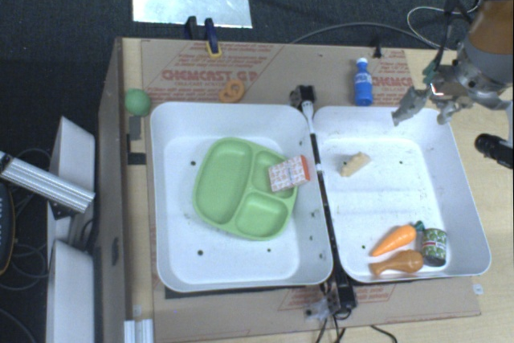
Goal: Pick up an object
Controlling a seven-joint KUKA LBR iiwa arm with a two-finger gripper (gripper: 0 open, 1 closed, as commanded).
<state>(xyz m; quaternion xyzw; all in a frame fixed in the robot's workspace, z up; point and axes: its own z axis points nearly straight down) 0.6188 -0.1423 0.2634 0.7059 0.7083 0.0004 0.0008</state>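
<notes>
The right bin [466,197] holds a beige chunk [354,165] near its back left. In its front right corner an orange carrot [393,238], a brown-orange pear-shaped piece [404,262] and a small green can [434,247] lie together. In the left bin [173,173], a red-and-white packet [288,173] rests on a green divided plate [241,189]. My gripper [422,113] hangs over the back right rim of the right bin. It is open, with nothing between its fingers, well away from every object.
A blue bottle [364,82] stands on the board behind the right bin, left of the gripper. A green ball [137,101], an orange ring [232,90] and a blue clamp [210,36] sit behind the left bin. Cables run behind the right bin.
</notes>
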